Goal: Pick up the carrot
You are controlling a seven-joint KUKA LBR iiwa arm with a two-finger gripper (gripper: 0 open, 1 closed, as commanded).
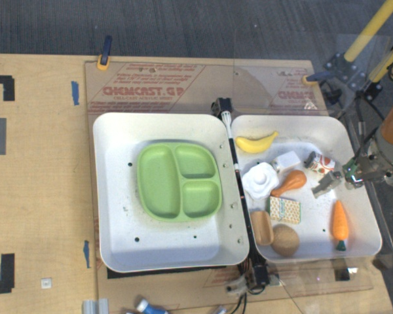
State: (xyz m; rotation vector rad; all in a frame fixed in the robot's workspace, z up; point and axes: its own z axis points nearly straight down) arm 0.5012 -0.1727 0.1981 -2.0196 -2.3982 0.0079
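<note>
Now my gripper [333, 180] reaches in from the right, above the carrot [340, 222]; jaw state I cannot tell.

Orange carrot [340, 222], green plate [179, 181]

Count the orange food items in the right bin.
2. The carrot lies along the bin's right side; an orange drumstick-like piece sits mid-bin beside the white bottle. Others could be hidden under clutter.
</note>
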